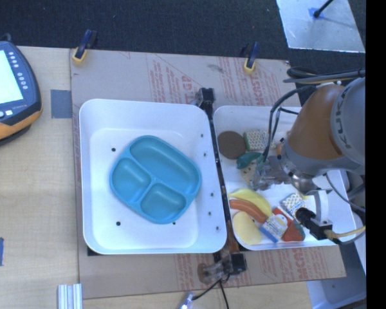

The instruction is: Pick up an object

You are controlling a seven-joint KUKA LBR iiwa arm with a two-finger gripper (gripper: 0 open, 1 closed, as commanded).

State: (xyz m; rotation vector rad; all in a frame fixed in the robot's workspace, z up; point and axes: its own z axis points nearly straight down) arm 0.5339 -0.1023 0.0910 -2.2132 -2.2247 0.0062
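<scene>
The right bin (226,117) holds several small items: a brown round disc (230,144), a pale speckled piece (255,138), a teal piece (249,159), a yellow plate-like item (248,228) with a red-orange sausage shape (249,208) on it, and colourful packets (283,225). The arm reaches in from the right, its orange band over the bin. My gripper (264,174) is down in the middle of the right bin, just right of the teal piece and above the yellow item. From this slant its tip is too small and dark to read.
The left bin (93,172) holds a blue divided tray (156,179). A teach pendant (6,89) lies on the bench at far left. Clamps (82,47) sit at the board's back edge, and cables (309,82) loop beside the arm at right.
</scene>
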